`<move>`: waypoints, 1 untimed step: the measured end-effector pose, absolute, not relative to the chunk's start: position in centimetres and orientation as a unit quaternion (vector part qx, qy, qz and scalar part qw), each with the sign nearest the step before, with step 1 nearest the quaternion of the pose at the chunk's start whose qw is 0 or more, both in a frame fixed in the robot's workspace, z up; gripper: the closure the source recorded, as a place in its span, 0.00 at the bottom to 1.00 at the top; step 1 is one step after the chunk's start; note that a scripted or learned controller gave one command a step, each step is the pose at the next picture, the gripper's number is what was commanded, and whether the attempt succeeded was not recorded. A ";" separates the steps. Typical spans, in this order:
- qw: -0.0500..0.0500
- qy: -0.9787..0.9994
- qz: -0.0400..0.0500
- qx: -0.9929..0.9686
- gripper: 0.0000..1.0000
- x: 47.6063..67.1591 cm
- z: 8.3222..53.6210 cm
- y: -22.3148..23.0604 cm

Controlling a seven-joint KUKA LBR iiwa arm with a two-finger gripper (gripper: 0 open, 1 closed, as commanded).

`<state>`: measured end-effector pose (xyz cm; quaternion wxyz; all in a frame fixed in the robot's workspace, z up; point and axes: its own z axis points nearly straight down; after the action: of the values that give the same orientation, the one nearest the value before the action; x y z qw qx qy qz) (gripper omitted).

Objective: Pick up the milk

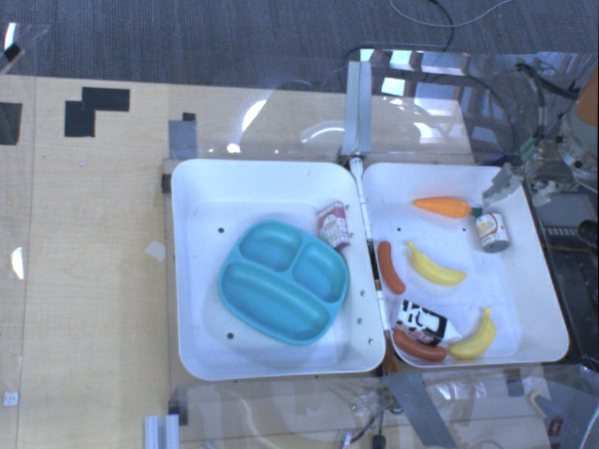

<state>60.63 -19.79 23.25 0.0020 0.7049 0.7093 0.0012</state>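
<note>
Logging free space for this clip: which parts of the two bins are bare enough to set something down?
Left bin: bare floor left of the blue divided plate and along its far wall. Right bin: a bare patch between the carrot, can and near banana. Its near-left corner is crowded: milk carton, sausage.

My arm [582, 124] sits at the frame's right edge, upper part, gripper [503, 185] pointing down-left.
</note>
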 end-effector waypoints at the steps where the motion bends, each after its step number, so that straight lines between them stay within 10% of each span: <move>1: 0.005 0.761 0.003 0.649 0.00 55.5 11.7 -15.6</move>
<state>55.47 -15.63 11.74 0.0051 0.6491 0.7607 0.0031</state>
